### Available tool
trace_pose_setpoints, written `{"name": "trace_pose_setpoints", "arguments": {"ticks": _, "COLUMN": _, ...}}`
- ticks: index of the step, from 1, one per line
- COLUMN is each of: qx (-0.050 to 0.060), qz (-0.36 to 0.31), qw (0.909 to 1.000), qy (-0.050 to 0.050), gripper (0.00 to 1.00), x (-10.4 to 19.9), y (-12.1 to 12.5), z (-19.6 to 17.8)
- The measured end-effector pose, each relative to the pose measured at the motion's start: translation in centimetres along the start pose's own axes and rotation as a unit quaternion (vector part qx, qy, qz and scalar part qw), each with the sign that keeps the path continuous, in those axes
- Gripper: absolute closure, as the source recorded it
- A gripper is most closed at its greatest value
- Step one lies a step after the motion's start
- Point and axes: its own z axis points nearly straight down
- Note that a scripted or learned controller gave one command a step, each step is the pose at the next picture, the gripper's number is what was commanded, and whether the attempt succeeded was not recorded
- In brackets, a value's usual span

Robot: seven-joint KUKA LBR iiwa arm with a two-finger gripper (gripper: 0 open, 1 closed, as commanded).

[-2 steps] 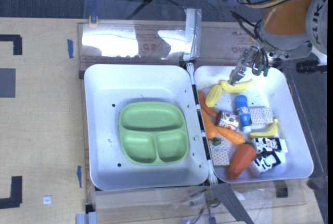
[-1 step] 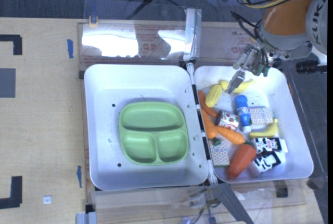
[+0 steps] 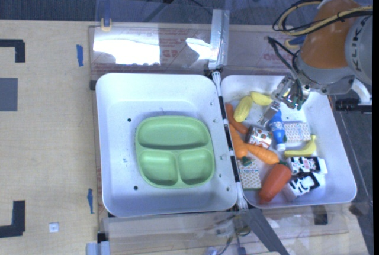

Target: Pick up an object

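The claw (image 3: pixel 278 107), its grip state not discernible, is poised over the right bin (image 3: pixel 340 147); the blue-capped bottle (image 3: pixel 277 129) lies just below it.

No text can be read with certainty. Faint reddish lettering is seen on the clear panel (image 3: pixel 157 47) behind the left bin — too washed out by glare to be made out. More red print is noted on the panel behind the right bin (image 3: pixel 269 52), also illegible. A small red-and-white carton (image 3: pixel 259 138) carries printing, but no word can be resolved. A black-and-white patterned pack (image 3: pixel 305 174) shows bold marks — whether letters or only a pattern cannot be told. No numbers or brand names are legible.
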Motion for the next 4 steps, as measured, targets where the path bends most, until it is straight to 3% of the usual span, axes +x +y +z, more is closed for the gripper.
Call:
{"name": "trace_pose_setpoints", "arguments": {"ticks": 1, "qx": 0.000, "qz": 0.000, "qw": 1.0000, "qy": 0.000, "gripper": 0.00, "x": 0.0, "y": 0.0, "z": 0.0}}
{"name": "trace_pose_setpoints", "arguments": {"ticks": 2, "qx": -0.001, "qz": 0.104, "qw": 0.9946, "qy": -0.003, "gripper": 0.00, "x": -1.3, "y": -1.0, "z": -6.6}}
{"name": "trace_pose_setpoints", "arguments": {"ticks": 3, "qx": 0.001, "qz": 0.223, "qw": 0.9748, "qy": 0.000, "gripper": 0.00, "x": -2.1, "y": -3.0, "z": -5.3}}
{"name": "trace_pose_setpoints", "arguments": {"ticks": 4, "qx": -0.001, "qz": 0.220, "qw": 0.9756, "qy": -0.001, "gripper": 0.00, "x": 3.3, "y": -1.4, "z": 4.0}}
